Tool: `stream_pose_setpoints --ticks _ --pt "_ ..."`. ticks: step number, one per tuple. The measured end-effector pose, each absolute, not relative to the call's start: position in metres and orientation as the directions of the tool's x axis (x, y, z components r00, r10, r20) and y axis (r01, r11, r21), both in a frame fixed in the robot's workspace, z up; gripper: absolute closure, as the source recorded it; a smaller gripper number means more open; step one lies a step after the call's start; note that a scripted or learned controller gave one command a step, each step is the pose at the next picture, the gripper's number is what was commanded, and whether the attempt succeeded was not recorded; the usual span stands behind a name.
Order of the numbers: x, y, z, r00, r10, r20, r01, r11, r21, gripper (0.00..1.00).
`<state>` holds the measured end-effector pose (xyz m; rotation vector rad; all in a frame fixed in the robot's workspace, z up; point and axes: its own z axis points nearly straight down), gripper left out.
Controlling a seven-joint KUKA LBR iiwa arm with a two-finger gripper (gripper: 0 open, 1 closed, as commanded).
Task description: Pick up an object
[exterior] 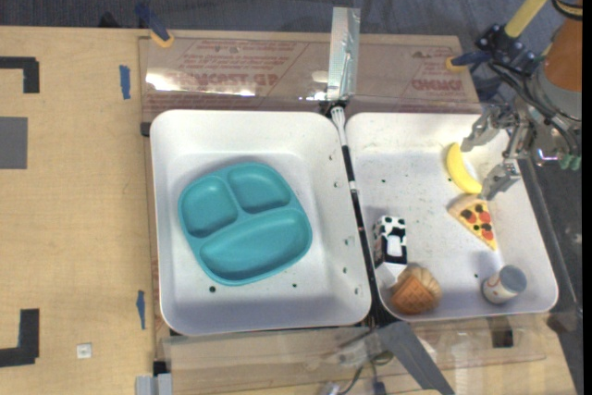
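Cone (413, 289): nearest the camera, lying at the front edge of the right bin (407, 143), touching or just beside the divider.
Cup (502, 283): small grey one at the front right corner of the same bin.
Cow toy (393, 239): black and white, just behind the cone, beside the divider.
Pizza slice (477, 220): flat on the bin floor, right of centre, between cup and banana.
Plate (244, 219): teal, three compartments, alone in the left bin (176, 143).
Banana (460, 169): yellow, at the right bin's far right; the likeliest target, since the gripper is closest to it.
Gripper (488, 157): above the bin's far right, fingers spread apart, one at the banana's upper end, the other just right of it.
Grasp: nothing sits between the fingers.
Progress: approach looks made; closing on an object and lifting remain. All objects lie on the bin floors.
Hard to tell: whether the fingertips touch the banana or hover over it; the height above the floor.
Cut off: the arm leaves the frame at right.
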<state>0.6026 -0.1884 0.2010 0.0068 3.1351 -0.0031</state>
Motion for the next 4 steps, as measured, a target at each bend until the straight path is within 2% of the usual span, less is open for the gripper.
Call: stream_pose_setpoints --ticks 1,2,3,4 --pt "0.63 -0.181 0.1 -0.953 0.303 -0.012 0.303 0.953 0.001 0.0" --pt "0.632 -0.18 0.111 -0.954 0.3 -0.018 0.3 0.954 0.001 1.0" --pt "0.641 -0.099 0.118 -0.982 -0.189 -0.009 -0.189 0.982 0.001 1.0" --pt "0.608 -0.047 0.189 -0.934 0.356 -0.009 0.356 0.935 0.005 1.0"
